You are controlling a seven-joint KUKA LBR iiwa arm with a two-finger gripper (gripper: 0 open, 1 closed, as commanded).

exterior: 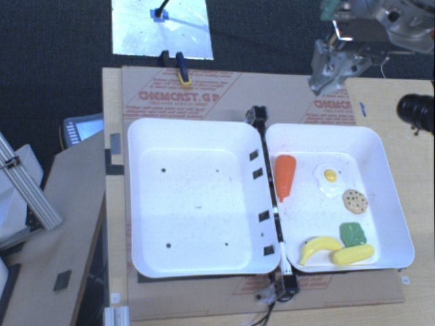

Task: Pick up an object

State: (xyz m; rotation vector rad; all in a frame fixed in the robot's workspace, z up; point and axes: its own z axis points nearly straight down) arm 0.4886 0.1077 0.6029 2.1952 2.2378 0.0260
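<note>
The arm [391,9] runs off the top right corner, most of it cut away. The claw [325,80] hangs blurred past the counter's [380,94] far edge, its tips too vague to read. A green piece [352,232] sits half tucked behind the yellow one [353,253]; its kind is unclear.

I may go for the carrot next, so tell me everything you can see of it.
The carrot is a plain orange, smooth toy, plastic by its look, with no green top to be seen. It tapers from a broad rounded end, farther from the camera, to a narrow tip nearer it. It lies flat on the floor of the right bin, close beside the wall shared with the left bin. Nothing touches it; the fried egg lies apart to its right.
</note>
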